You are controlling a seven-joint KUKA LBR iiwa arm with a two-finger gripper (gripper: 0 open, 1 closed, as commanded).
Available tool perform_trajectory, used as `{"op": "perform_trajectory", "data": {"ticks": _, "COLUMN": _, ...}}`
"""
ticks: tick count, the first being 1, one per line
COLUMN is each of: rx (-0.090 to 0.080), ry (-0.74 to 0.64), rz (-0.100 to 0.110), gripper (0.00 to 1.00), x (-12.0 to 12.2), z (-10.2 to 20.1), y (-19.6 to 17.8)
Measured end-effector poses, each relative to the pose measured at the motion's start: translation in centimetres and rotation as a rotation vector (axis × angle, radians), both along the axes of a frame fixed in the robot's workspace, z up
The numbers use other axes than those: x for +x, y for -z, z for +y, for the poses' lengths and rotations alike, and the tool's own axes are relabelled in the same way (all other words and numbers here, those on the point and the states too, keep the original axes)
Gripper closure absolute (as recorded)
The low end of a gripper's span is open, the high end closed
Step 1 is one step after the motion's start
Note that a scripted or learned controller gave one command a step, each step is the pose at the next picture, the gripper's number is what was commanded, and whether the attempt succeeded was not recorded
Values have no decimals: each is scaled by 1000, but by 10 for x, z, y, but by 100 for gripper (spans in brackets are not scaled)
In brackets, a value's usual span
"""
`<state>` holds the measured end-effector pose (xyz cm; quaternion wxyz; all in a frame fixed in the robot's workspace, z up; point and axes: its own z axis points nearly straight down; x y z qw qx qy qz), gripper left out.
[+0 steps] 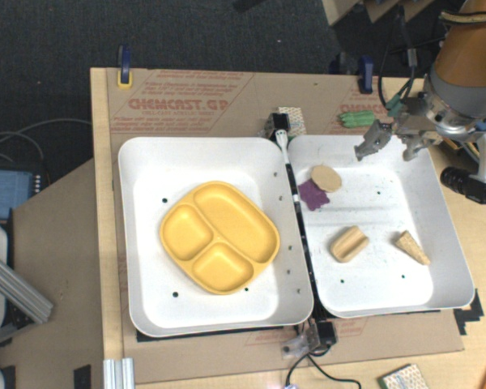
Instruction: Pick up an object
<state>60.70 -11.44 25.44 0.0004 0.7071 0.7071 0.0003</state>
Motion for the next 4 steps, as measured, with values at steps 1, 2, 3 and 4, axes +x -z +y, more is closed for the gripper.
{"op": "perform_trajectory", "data": {"ticks": 1, "rx": 2, "ry": -1, "rz": 10, "gripper": 0, "x": 4, "z": 8, "y": 157}}
{"op": "perform_trajectory", "data": {"ticks": 2, "rx": -1, "ry": -3, "rz": -4, "gripper": 0, "x": 58, "z": 21, "y": 171}}
{"op": "perform_trajectory", "data": {"ticks": 3, "rx": 0, "ry": 0, "rz": 3, "gripper": 0, "x": 46, "z": 19, "y": 169}}
{"op": "perform_trajectory", "data": {"ticks": 4, "rx": 1, "ry": 0, "rz": 0, "gripper": 100, "x": 46, "z": 19, "y": 159}}
